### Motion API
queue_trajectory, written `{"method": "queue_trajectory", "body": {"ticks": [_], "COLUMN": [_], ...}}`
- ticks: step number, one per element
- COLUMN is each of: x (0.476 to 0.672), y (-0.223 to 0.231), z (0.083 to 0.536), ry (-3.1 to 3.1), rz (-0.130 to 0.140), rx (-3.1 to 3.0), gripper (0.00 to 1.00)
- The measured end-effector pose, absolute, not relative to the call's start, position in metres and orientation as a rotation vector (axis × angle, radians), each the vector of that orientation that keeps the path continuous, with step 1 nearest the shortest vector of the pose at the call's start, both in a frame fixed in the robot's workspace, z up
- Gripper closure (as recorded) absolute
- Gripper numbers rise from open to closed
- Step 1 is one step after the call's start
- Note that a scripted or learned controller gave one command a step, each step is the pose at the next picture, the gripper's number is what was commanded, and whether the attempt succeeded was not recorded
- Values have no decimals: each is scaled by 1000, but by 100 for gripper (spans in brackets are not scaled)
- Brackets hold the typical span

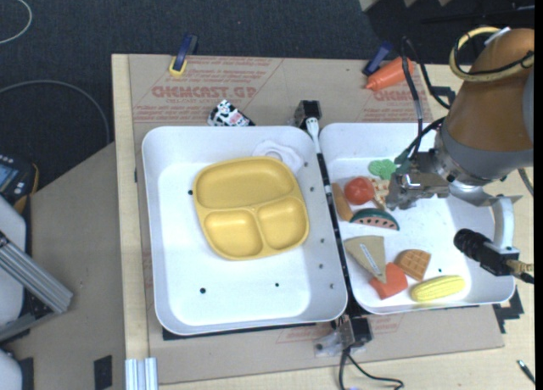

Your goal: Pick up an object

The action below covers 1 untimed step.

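Observation:
The right bin [458, 147] holds several toy foods: a red tomato [359, 188], a green leafy piece [382, 167], a watermelon slice [376, 220], a tan sandwich wedge [366, 254], a red piece [391, 281], a waffle [413, 262] and a yellow corn cob [438, 287]. My gripper [400, 192] hangs low over the middle of this bin, just right of the tomato and above the watermelon slice. Nothing shows between its fingers.
The left bin [170, 253] holds a yellow three-compartment plate [250, 207]. On the bench behind the bins lie a small black-and-white toy [229, 114], an orange carrot-like toy [386, 75] and a blue-yellow clamp [181, 57]. The grey and orange arm [496, 100] covers the right bin's far right corner.

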<state>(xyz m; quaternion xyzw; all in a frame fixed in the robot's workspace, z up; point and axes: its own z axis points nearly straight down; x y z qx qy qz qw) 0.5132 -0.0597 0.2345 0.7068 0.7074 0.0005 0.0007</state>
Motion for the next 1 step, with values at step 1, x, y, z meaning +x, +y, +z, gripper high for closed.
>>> {"method": "queue_trajectory", "body": {"ticks": [1], "x": [514], "y": [-68], "z": [225], "ry": [2222], "rz": [-3], "rx": [2224], "gripper": [100]}}
